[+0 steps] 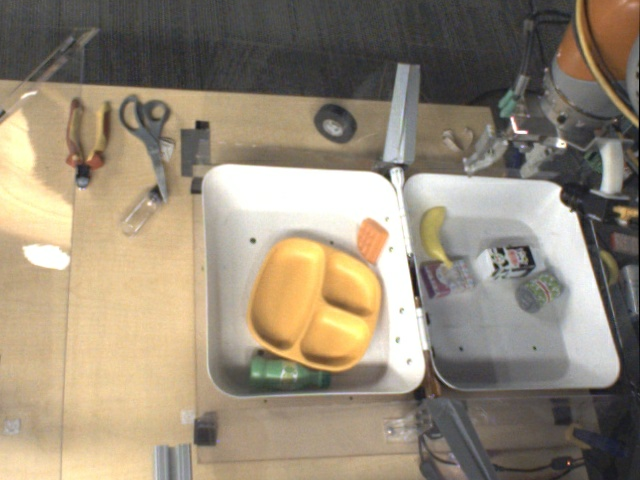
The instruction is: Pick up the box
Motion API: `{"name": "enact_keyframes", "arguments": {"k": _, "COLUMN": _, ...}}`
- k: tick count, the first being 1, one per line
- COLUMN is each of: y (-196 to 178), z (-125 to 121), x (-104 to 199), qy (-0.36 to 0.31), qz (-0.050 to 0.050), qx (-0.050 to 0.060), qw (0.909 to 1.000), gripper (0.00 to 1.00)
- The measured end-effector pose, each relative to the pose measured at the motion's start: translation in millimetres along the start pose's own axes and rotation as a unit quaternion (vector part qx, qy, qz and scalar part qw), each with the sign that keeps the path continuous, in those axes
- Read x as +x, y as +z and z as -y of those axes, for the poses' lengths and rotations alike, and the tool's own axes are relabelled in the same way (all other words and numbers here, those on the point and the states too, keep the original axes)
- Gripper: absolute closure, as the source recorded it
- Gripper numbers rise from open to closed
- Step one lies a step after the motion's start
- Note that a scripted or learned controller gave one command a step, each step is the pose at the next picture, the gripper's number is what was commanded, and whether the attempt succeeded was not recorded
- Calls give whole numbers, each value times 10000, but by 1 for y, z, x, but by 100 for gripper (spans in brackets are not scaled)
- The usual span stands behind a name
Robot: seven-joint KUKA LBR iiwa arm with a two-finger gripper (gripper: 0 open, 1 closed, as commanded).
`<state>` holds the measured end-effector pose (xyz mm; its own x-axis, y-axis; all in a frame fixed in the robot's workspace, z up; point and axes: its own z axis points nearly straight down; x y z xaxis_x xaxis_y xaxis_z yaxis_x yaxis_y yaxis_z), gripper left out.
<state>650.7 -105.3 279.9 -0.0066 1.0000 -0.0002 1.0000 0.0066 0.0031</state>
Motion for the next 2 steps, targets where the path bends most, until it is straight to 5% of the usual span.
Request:
{"name": "enact_keyframes", "arguments": {"k": 1, "y": 90, "z": 79, "x": -3, "qy": -630, "qz": 0, "qx": -7, "qw": 9980, "gripper": 0}}
{"name": "enact_keyframes", "arguments": {"k": 2, "y": 177, "z": 78, "x": 4, "qy": -1009, "qz": 17, "qx": -91, "qw": 9949, "gripper": 0}}
